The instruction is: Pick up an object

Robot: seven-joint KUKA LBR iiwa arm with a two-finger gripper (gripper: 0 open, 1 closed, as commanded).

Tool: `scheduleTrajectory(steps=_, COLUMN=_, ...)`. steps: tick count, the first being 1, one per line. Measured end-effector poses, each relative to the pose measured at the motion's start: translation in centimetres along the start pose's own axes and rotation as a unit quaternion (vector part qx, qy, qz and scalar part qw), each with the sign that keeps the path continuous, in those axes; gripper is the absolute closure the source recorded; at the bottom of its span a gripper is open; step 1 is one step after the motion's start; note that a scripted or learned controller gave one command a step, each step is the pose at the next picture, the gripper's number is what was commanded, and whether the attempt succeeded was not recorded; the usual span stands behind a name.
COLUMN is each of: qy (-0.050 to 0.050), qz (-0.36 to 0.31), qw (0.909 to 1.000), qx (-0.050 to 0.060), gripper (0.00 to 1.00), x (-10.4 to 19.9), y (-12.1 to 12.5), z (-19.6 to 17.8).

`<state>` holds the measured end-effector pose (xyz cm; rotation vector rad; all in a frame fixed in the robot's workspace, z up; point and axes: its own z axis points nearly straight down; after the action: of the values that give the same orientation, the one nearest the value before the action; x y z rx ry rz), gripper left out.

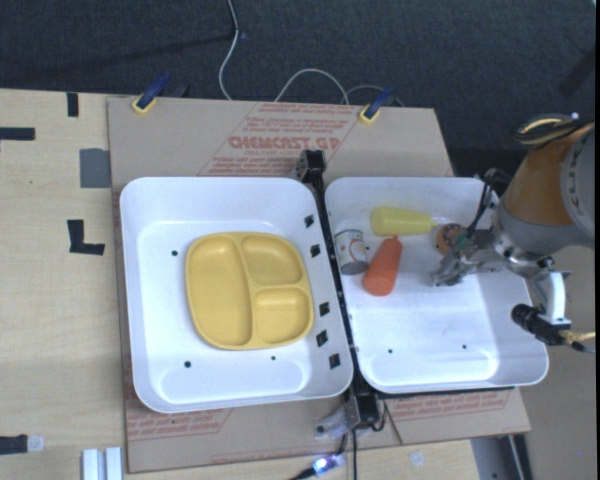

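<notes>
L bin (pixel 150 368): yellow divided plate (pixel 248 290) takes the middle; bare floor runs round it, widest along the front edge. R bin (pixel 520 368): front half is open white floor. Back half is crowded w/ yellow piece (pixel 400 221), orange piece (pixel 383 265) and a small metal item (pixel 351 249) by the divider (pixel 328 268). Tool (pixel 450 271) sits down at the R side, near a small round orange item (pixel 449 235).
</notes>
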<state>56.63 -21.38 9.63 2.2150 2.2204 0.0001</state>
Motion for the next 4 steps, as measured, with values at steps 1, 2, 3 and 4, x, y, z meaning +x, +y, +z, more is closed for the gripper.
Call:
scheduleTrajectory(steps=1, qy=0.002, qz=0.001, qw=1.0000, qx=0.001, gripper=1.00, x=0.2, y=-0.6, z=-4.6)
scheduleTrajectory(steps=2, qy=0.001, qz=0.000, qw=1.0000, qx=0.000, gripper=1.00, x=0.9, y=0.0, z=-9.1)
scheduleTrajectory(steps=3, qy=0.001, qz=0.000, qw=1.0000, qx=-0.001, gripper=1.00, x=0.9, y=0.2, z=-14.5)
scheduleTrajectory(steps=4, qy=0.003, qz=-0.002, qw=1.0000, qx=0.002, gripper=1.00, x=6.7, y=2.0, z=-13.8)
